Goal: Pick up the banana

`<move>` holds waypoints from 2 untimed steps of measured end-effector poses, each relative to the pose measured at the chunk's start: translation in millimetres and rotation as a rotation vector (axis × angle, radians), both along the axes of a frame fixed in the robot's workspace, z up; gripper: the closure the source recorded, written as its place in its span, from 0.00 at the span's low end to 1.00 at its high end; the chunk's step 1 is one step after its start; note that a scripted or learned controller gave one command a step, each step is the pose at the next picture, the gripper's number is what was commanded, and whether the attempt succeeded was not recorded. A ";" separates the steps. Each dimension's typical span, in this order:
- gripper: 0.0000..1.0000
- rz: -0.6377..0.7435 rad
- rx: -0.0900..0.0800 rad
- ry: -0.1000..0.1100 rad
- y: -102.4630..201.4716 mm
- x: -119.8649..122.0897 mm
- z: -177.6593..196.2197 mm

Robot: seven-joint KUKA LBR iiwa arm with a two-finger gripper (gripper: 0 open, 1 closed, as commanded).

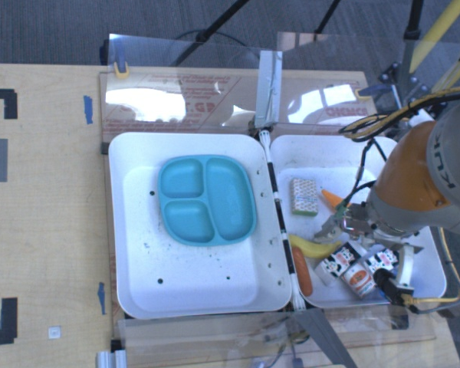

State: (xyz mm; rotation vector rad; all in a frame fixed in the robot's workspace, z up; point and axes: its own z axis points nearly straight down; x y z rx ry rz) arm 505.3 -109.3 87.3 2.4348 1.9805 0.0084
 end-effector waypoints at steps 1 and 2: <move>0.00 -0.185 -0.001 0.007 61.0 -25.9 96.9; 0.00 -0.202 -0.002 -0.008 10.8 -12.8 23.0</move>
